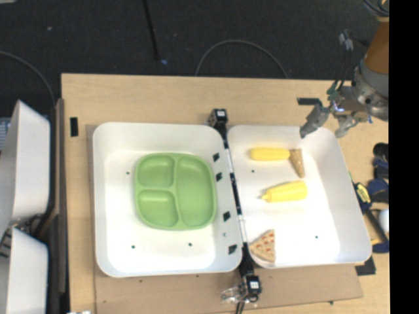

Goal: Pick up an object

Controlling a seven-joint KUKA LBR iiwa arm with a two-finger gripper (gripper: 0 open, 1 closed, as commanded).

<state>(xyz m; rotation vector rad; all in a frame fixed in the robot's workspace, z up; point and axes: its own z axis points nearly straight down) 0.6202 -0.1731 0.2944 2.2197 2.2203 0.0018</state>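
In the right bin (pixel 327 241) lie two yellow corn cobs, one (pixel 269 154) near the back and one (pixel 285 191) in the middle. A tan wedge (pixel 298 162) rests next to the back cob. A pizza slice (pixel 264 246) lies at the bin's front left corner. My gripper (pixel 328 125) hangs open over the bin's back right edge, above and right of the wedge, with nothing between its fingers.
The left bin (pixel 111 241) holds a green divided plate (pixel 175 190). Black clips run along the seam between the bins. Dark tools lie on the bench at the right edge (pixel 378 188). White boxes (pixel 26 169) stand to the left of the bench.
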